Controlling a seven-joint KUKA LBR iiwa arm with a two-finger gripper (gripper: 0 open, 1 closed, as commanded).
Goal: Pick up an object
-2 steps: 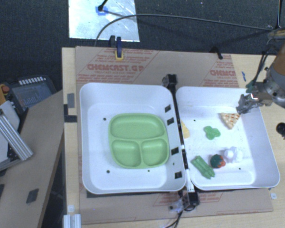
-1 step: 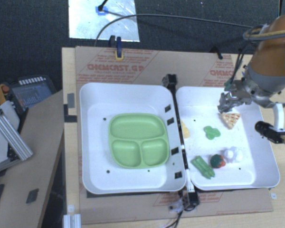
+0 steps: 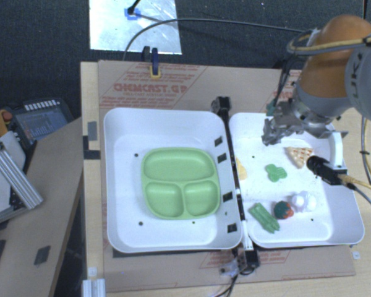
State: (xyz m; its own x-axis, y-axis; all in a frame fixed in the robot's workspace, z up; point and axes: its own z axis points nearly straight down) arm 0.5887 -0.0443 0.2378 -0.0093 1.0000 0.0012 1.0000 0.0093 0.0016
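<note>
Two bins side by side on your tabletop [image 3: 62, 184].
Your left bin [image 3: 120, 166] holds a divided tray [image 3: 178, 182]. In your right bin [image 3: 343, 224], a wedge [image 3: 298, 154] lies at the back, a small piece [image 3: 275, 172] mid-bin, and a long piece [image 3: 263, 217], a round piece [image 3: 283, 210] and a ball [image 3: 302, 200] near the front.

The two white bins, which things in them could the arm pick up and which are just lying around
Candidates to pick, right bin:
- green floret-shaped toy
- waffle wedge
- long green piece
- red and green round toy
- small white toy
The gripper hovers above this bin's far end.

Just lying about:
- green divided plate, left bin
- blue clamp on the cardboard's far edge
</note>
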